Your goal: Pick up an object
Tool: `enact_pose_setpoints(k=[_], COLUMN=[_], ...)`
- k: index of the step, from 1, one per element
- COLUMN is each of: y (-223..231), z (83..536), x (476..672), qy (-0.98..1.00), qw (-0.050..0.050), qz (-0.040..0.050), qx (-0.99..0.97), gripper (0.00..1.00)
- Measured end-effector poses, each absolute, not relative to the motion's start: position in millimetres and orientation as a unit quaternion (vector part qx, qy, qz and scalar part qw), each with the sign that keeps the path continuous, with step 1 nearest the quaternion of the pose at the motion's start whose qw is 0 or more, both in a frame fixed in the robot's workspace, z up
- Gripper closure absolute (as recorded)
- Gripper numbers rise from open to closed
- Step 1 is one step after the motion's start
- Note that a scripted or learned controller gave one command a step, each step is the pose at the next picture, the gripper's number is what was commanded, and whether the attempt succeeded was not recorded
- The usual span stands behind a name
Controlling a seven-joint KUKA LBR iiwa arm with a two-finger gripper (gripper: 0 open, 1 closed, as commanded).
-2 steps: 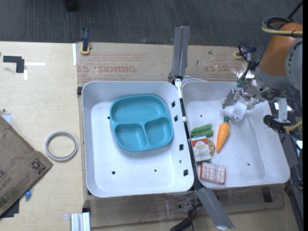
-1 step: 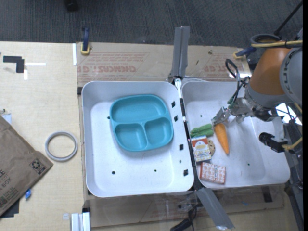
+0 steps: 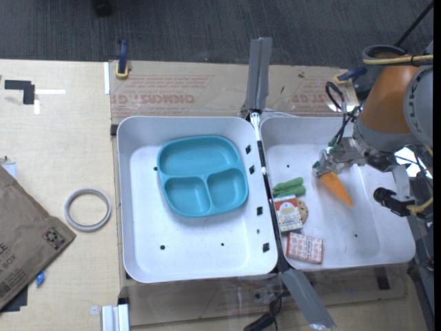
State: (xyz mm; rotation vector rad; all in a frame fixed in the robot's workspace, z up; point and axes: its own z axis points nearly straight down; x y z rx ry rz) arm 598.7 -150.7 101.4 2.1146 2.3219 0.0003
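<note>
as seen, tool (image 3: 329,168) on carrot (image 3: 337,187)

Teal divided plate (image 3: 202,175) taking up the middle of the left bin (image 3: 131,205), open floor ringing it, green piece (image 3: 289,186) and two packets (image 3: 290,212) (image 3: 304,248) crowding the right bin (image 3: 386,250) beside the divider, orange carrot (image 3: 337,187) lying mid-bin, near right corner lying open.

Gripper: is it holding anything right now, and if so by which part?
The gripper sits at the upper end of the orange carrot in the right bin, but whether it grips it cannot be told.
</note>
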Motion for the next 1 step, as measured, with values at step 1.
enact_pose_setpoints(k=[1], y=[-111.1], z=[197.2], x=[616.3], qy=[0.649], qw=[0.0], qz=[-0.001], qx=[0.761], gripper=[1.0])
